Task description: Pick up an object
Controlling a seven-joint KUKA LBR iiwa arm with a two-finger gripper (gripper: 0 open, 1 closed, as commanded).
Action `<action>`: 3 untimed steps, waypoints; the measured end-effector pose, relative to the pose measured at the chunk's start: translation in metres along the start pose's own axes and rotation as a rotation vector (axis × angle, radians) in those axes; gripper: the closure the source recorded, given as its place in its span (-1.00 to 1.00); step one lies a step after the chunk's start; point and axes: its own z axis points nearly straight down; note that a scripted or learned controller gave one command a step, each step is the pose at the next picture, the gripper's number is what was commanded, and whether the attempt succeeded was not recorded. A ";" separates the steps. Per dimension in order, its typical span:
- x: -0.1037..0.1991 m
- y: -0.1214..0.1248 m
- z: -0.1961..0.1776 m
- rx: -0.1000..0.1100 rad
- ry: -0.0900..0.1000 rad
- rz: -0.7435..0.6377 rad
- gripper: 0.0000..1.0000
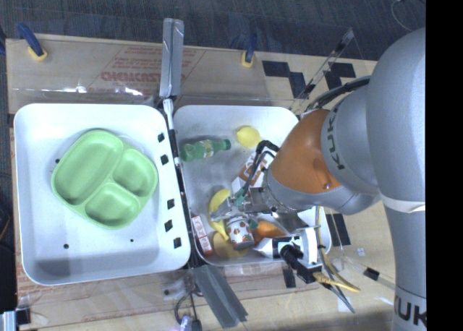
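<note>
My gripper (241, 203) is low in the right bin (217, 116), near the middle of its front half, among a cluster of small objects. A yellow piece (219, 199) lies just to its left. Just in front of it a small can with a red and white label (241, 233) touches an orange item (269, 230). A green bottle (205, 149) lies on its side at the back left of this bin, and a yellow lemon (248, 136) sits at the back. The arm's orange band hides the bin's right part.
The left bin (36, 250) holds a light green divided plate (105, 176). More yellow and red small items (210, 239) crowd the right bin's front left corner. A metal divider bar (171, 62) runs between the bins at the back.
</note>
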 end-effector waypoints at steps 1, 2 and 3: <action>0.001 0.001 -0.009 0.000 -0.001 -0.007 1.00; 0.001 0.001 -0.009 0.000 -0.002 -0.008 -1.00; 0.006 -0.001 0.005 0.001 -0.005 0.033 -1.00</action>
